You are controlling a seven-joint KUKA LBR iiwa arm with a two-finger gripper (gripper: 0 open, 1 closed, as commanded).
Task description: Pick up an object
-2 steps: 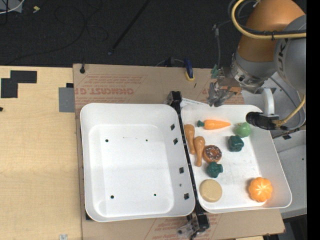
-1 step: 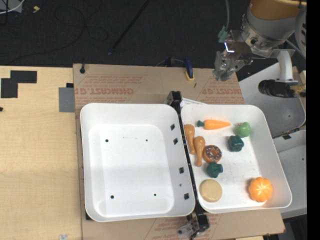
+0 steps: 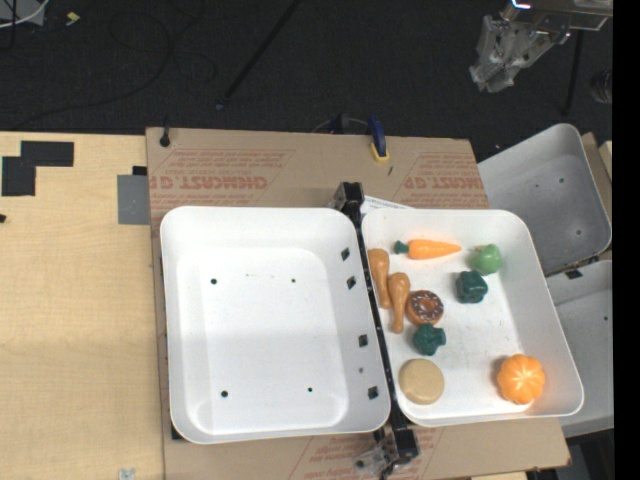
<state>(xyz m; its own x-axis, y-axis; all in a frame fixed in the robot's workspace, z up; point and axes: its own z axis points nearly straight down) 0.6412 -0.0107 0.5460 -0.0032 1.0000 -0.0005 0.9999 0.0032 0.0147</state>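
The right bin [image 3: 478, 340] holds several toy foods. An orange carrot [image 3: 432, 249] lies at its back, with a green apple [image 3: 487, 259] to the right of it. Below them sit a dark green broccoli piece [image 3: 471, 287], a chocolate donut [image 3: 424, 307] and a second dark green piece [image 3: 429, 339]. Two tan sticks [image 3: 388, 283] lie along the bin's left wall. A round beige cookie [image 3: 421, 380] and an orange fruit [image 3: 520, 378] rest near the front. My gripper [image 3: 497, 60] hangs high at the top right, well behind the bin and away from every object.
The left bin [image 3: 260, 328] stands beside the right one on a cardboard sheet [image 3: 250, 173]. A black divider clip strip [image 3: 362, 298] runs between the bins. A grey metal panel [image 3: 555, 188] leans at the right of the bench.
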